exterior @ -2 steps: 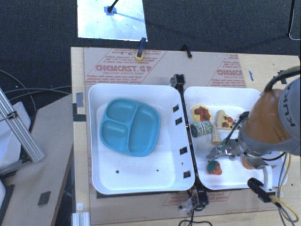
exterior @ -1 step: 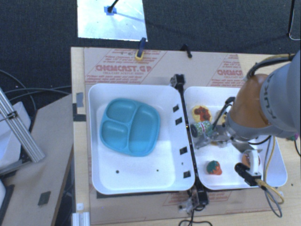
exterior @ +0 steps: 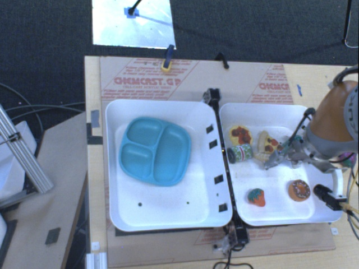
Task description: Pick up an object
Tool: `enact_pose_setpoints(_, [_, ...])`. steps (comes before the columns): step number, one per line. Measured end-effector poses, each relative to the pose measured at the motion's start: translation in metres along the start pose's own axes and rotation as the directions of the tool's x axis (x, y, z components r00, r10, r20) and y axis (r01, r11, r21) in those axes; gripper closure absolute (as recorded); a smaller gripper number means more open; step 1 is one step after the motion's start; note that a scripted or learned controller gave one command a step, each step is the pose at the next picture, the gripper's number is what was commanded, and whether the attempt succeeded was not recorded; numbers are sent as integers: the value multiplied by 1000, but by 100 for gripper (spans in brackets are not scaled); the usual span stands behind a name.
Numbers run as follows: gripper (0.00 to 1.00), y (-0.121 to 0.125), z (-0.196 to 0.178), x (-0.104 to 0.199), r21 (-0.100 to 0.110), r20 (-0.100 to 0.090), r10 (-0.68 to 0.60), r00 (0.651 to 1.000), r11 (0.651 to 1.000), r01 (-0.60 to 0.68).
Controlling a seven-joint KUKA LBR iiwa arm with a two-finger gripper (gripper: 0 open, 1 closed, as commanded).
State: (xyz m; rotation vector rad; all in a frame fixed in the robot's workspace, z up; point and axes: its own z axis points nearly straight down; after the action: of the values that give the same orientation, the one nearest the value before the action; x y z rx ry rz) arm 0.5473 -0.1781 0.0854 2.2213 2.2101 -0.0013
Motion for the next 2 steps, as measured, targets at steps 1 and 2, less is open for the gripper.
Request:
enact_pose_setpoints(1, [0, 35, 0, 35, 0, -6, -13, 1000, 1000, 13])
enact_pose_setpoints(2, [100, 35, -10, 33, -1, -6, -11, 1000, 1000, 11])
